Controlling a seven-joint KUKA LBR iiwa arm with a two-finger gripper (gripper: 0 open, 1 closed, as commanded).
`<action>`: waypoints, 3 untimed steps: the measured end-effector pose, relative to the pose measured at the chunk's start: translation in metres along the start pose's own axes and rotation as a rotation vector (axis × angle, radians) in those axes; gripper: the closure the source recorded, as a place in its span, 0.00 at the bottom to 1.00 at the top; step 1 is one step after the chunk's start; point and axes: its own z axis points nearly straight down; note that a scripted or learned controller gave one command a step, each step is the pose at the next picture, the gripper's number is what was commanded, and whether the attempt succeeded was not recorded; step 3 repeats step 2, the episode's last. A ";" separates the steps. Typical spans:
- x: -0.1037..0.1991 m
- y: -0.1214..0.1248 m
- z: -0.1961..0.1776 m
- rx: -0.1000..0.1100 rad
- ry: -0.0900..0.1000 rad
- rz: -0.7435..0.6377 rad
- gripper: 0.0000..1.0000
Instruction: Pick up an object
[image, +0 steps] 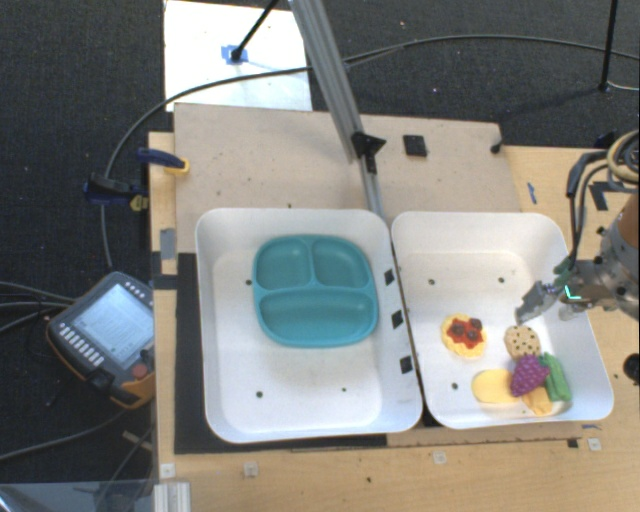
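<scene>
- White plastic is lying beneath me: two shallow bins are sitting side by side on the bench, and I am hanging over the right bin (470, 250), near its right wall.
- I am reaching in from the right side of the camera view, with my gripper (537, 300) pointing left and down toward the bin floor.
- My fingers are showing as a small grey shape, and I cannot tell whether they are standing apart or together; nothing is showing between them.
- Toy food is clustering in the near right corner of the right bin, just below and beside my fingertips.
- A round speckled cookie (521, 341) is lying closest to me, just under my tip, though I cannot tell whether I am touching it.
- A purple bunch of grapes (529, 374) is resting just in front of the cookie, touching a green piece (556, 380) on its right.
- A pale yellow piece (491, 386) is lying against the left of the grapes, near the front wall.
- A small yellow disc with a red and dark topping (464, 335) is sitting apart to the left of the cookie.
- A teal divided plate (315, 290) is sitting in the left bin (230, 380), toward its far half, well apart from me.
- A handheld control pendant (105, 335) is lying off the bench on the left, among cables.
</scene>
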 end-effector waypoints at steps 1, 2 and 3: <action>0.000 0.000 -0.001 -0.002 0.000 0.000 0.00; 0.003 0.000 0.042 0.002 0.000 0.003 0.00; 0.003 0.000 0.042 0.002 0.000 0.003 0.00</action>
